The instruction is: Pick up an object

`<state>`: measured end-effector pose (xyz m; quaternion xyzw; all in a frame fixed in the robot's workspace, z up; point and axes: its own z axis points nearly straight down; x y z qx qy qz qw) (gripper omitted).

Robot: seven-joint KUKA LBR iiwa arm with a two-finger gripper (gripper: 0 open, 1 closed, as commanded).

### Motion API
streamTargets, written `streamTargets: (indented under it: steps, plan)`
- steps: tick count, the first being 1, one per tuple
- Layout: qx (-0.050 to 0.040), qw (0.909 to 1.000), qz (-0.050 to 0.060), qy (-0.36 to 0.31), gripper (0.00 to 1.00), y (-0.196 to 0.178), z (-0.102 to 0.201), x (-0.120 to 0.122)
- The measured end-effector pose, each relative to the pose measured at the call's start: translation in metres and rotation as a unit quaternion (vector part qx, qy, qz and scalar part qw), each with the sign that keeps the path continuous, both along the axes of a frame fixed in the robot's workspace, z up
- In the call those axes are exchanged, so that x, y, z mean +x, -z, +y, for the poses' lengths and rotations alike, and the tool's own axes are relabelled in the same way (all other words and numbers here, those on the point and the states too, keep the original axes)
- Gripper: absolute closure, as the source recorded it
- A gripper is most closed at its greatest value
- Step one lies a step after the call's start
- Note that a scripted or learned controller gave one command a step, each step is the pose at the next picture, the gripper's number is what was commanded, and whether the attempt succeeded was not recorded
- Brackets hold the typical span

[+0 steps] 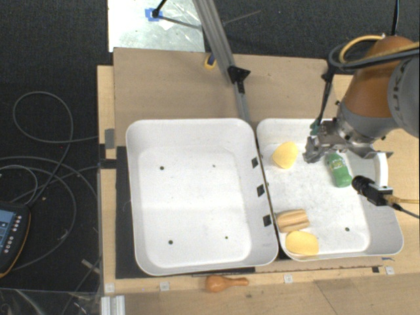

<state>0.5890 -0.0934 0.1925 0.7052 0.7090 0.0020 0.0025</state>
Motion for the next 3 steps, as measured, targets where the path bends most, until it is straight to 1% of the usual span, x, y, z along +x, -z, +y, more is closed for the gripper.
streamTargets:
  steps: [1, 2, 3]
  plan:
    - [0.0, 1.0, 0.0, -0.001, 1.0, -0.048, 0.008, 0.0]
    - [0.0014, 1.0, 0.002, -0.003, 1.0, -0.055, 0.065, -0.005]
    - [0.0015, 1.0, 0.003, -0.003, 1.0, -0.039, 0.119, 0.002]
